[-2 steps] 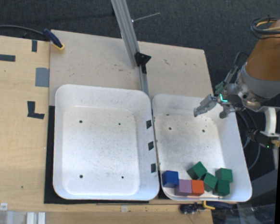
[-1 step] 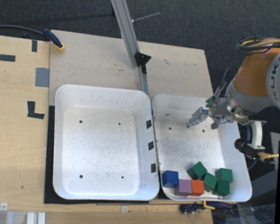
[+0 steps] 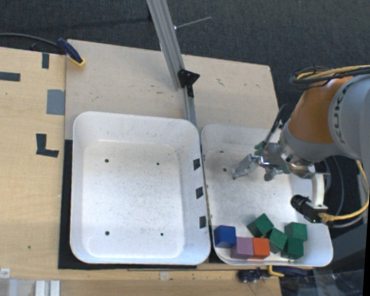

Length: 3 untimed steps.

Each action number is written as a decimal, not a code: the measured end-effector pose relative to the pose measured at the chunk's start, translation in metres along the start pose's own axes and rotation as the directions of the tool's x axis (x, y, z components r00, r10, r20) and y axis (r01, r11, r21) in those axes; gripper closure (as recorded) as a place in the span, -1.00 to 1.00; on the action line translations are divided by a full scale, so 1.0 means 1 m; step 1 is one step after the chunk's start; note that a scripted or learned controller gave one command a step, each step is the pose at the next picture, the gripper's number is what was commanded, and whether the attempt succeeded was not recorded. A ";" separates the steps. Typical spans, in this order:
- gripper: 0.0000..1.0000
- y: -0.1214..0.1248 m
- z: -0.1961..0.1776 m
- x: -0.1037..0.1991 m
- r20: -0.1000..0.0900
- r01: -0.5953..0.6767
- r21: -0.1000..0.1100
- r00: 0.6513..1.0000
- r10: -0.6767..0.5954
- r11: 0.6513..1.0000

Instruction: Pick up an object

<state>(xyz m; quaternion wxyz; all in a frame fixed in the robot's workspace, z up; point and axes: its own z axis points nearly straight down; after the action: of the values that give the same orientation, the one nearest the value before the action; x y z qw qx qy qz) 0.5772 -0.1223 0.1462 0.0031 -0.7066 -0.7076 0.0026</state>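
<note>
While my gripper [image 3: 255, 168] hovers over the bare middle of the right bin [image 3: 237, 139] | jaws look spread, pinching nothing | blocks [image 3: 261, 236] huddle at the near edge | risk: fingers wedge between touching cubes or strike the rim, I judge.

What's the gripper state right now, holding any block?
Gripper: open, holding nothing, above the right bin's bare floor. Blocks sit apart at the bin's near edge, e.g. the blue block.
</note>
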 end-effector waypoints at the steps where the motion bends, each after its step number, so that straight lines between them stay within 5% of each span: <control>1: -1.00 -0.002 0.055 0.001 0.000 0.000 0.000 1.000 0.000 1.000; 2: 1.00 0.000 0.041 0.002 -0.001 0.001 -0.005 1.000 -0.001 1.000; 3: 1.00 0.003 -0.002 0.007 0.001 0.000 -0.011 1.000 0.000 1.000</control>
<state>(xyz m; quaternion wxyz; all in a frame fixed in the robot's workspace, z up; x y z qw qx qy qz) 0.5801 -0.1154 0.1482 -0.0010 -0.7064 -0.7078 -0.0010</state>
